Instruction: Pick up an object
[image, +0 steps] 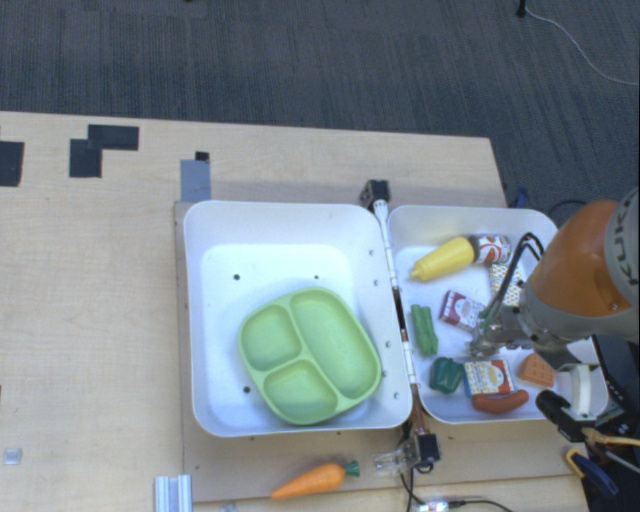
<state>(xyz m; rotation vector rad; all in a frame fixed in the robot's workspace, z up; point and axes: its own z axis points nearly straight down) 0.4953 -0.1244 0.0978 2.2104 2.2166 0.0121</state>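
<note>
The right bin (405, 262) holds several small items: a yellow squash-shaped bottle (443, 258), a red and white can (492, 248), a red packet (460, 308), a green pickle (423, 328), a dark green pepper (446, 375), a small printed carton (487, 377), a red sausage (500, 403) and an orange piece (537, 372). My gripper (488, 338) hangs low inside this bin, just above the carton and right of the red packet. The arm's body hides what lies directly under it.
A light green divided plate (310, 355) lies in the left bin (215, 300). A toy carrot (312, 481) rests on the bench in front of the bins. Cables and a clamp (415, 455) sit at the front between the bins.
</note>
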